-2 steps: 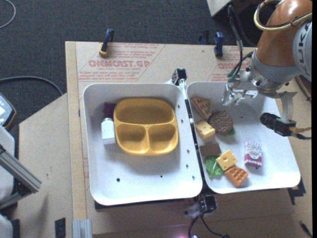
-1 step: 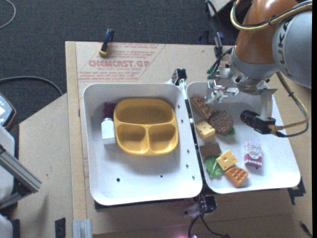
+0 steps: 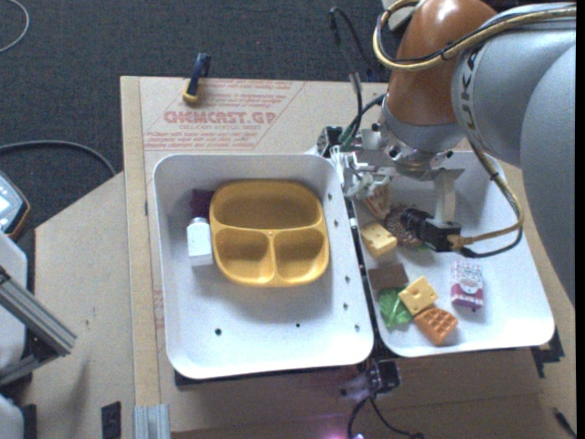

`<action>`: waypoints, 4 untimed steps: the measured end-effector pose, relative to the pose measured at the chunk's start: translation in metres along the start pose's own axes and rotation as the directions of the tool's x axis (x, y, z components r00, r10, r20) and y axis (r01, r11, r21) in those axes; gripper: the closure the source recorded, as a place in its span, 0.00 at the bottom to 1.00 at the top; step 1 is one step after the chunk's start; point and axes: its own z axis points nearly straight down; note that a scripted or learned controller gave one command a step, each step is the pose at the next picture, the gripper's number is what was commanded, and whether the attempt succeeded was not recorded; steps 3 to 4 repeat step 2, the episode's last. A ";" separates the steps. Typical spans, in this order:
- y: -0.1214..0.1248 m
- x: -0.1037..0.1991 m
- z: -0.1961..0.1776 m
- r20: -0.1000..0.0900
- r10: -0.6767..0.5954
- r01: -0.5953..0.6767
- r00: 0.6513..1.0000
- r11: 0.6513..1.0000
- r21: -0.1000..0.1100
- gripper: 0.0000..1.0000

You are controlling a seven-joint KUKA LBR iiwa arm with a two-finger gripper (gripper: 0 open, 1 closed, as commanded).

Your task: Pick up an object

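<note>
My gripper [image 3: 368, 183] reaches down into the far left corner of the right bin [image 3: 512, 314], under the orange-banded wrist [image 3: 437, 35]. Just in front of it lie a yellow cheese cube [image 3: 378, 240] and a dark brown lumpy item [image 3: 403, 224]. Further toward the front sit a brown block [image 3: 389, 274], a green leafy piece [image 3: 394, 308], a holed cheese slice [image 3: 420, 294], an orange waffle [image 3: 437, 326] and a pink carton [image 3: 467, 286]. The wrist hides much of the gripper, and I see nothing held in it.
The left bin [image 3: 265, 337] holds a yellow divided plate [image 3: 269, 231], a small white bottle [image 3: 199, 241] and a purple item [image 3: 202, 198] beside it. The bins share a middle wall [image 3: 358, 263]. A yellow-and-blue tool [image 3: 196, 80] lies on the board behind. Cables hang around the wrist.
</note>
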 end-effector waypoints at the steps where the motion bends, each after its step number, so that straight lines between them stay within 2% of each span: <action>1: -0.003 0.005 -0.020 0.001 0.004 -0.004 1.000 1.000 -0.008 1.00; 2: 0.005 0.009 -0.001 0.003 0.003 -0.003 1.000 1.000 -0.001 1.00; 4: 0.005 0.009 -0.001 0.003 0.003 -0.003 1.000 1.000 -0.001 1.00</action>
